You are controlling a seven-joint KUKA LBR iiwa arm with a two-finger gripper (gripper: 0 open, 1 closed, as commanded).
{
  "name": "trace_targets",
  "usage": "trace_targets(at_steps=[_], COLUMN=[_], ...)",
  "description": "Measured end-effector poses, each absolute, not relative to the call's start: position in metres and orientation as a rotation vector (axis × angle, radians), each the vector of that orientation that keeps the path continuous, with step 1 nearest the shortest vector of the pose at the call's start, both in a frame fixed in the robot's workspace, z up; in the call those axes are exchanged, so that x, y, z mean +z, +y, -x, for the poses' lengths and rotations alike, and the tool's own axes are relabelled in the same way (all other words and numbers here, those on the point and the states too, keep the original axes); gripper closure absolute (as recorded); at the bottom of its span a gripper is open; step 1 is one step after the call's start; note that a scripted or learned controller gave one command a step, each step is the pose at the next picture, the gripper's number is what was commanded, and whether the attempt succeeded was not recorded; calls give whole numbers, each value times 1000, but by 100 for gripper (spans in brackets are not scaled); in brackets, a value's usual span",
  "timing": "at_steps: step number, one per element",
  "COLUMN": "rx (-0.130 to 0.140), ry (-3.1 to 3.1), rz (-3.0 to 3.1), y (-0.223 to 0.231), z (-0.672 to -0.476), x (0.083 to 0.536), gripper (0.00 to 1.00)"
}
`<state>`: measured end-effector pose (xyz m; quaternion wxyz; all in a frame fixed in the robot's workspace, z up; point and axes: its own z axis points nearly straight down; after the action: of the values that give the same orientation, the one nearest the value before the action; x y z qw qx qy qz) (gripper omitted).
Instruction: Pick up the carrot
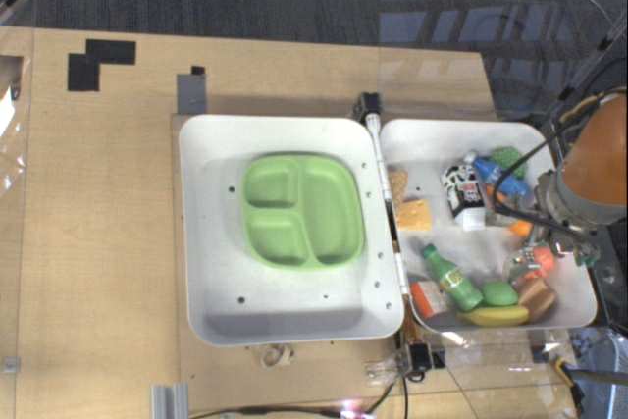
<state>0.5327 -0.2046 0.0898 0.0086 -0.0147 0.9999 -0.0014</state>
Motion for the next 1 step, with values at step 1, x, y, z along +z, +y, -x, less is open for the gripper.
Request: trace_targets(at_steps=[1], rx=[-8], ry=[3114], rz=[56], y=[-204], z=[-537], x=[103], gripper=[100])
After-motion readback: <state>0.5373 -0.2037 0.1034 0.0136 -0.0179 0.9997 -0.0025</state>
